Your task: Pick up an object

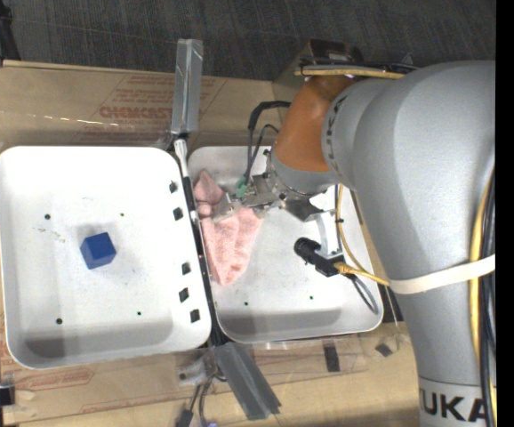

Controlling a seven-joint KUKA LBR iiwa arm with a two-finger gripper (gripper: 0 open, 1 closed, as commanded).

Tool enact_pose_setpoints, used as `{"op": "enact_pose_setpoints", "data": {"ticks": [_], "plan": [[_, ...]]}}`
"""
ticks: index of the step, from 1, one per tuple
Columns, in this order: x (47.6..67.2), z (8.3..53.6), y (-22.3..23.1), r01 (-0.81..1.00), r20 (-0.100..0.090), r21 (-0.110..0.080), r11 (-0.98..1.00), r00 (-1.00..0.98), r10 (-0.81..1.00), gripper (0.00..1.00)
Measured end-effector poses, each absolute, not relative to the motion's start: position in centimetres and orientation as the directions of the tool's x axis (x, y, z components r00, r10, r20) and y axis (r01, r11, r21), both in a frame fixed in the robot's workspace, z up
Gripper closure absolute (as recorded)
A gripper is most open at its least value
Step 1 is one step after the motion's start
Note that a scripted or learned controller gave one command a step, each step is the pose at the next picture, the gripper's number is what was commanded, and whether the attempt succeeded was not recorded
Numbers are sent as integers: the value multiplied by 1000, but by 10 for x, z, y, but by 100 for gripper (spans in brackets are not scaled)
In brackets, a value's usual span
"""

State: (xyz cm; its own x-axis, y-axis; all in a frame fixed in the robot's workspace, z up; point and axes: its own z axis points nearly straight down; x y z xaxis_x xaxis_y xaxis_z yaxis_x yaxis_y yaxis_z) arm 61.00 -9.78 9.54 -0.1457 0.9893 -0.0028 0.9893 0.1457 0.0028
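Here, the grey arm with its orange band [306,136] reaches into the right white bin [279,327]. Its gripper [239,194] touches the crumpled pink cloth [230,238], which trails down toward the bin's near wall; finger state unclear.

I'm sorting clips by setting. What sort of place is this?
Probably a robotics lab bench: a KUKA arm over two white bins, with test items, a blue cube and a pink cloth.
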Motion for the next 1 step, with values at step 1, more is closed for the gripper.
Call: {"op": "enact_pose_setpoints", "data": {"ticks": [1], "plan": [[641, 193, -79, 973, 0, 0, 231, -231, 973, 0]]}}
